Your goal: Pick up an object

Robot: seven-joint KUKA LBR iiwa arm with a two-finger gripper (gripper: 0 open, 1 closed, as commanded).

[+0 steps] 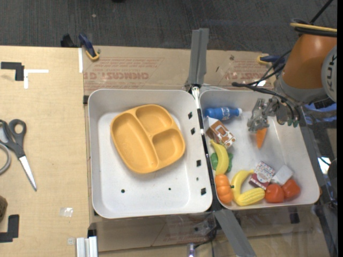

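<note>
Over the right bin the gripper has its fingers closed around the top of a small orange carrot, which hangs just beneath it, above the bin's white floor

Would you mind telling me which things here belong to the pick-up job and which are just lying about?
For the job:
tool, shut on the orange carrot
right bin of toy foods: blue bottle, bananas, corn, tomatoes

Lying about:
yellow divided plate in the left bin
scissors
blue clamp
</note>
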